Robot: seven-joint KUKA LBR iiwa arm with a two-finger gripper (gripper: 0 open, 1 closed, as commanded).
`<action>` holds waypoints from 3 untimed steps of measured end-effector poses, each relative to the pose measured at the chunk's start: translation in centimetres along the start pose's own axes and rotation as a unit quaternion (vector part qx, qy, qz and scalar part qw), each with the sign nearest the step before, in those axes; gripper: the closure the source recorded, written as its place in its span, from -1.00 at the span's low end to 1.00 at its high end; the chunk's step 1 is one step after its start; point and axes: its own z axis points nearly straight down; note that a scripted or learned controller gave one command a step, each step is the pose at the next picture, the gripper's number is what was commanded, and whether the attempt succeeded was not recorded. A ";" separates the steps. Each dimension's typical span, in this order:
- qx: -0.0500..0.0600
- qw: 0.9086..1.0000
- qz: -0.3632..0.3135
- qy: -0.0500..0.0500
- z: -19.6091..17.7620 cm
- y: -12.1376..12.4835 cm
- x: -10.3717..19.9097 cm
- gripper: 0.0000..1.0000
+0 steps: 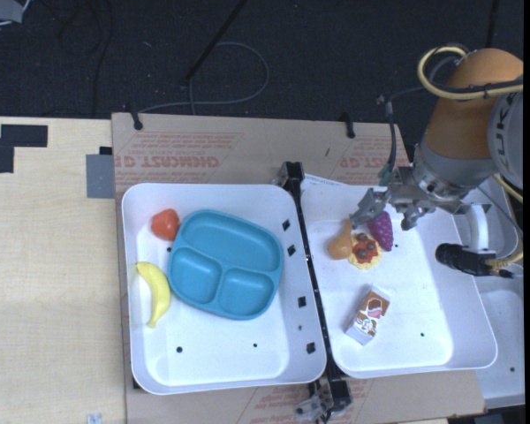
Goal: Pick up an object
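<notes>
In the right bin (459,347), the gripper (390,212) hangs open directly over the purple grapes (382,230), which touch its fingertips, not yet clamped.

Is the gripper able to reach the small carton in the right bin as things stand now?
Probably yes. The small carton lies alone on bare floor of the right bin, and the gripper hovers above the purple grapes, with nothing standing between.

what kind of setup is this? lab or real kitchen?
Most likely a robotics lab pick bench: two white bins on cardboard, toy food such as a plastic banana and grapes, a grey-and-orange arm, and loose cables on dark carpet.
</notes>
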 end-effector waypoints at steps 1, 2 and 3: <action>-0.007 1.000 -0.001 -0.001 -0.8 0.3 0.0 -1.00; -0.004 1.000 -0.001 0.000 5.4 0.7 0.6 -1.00; -0.004 1.000 0.000 0.000 10.2 0.4 1.4 -1.00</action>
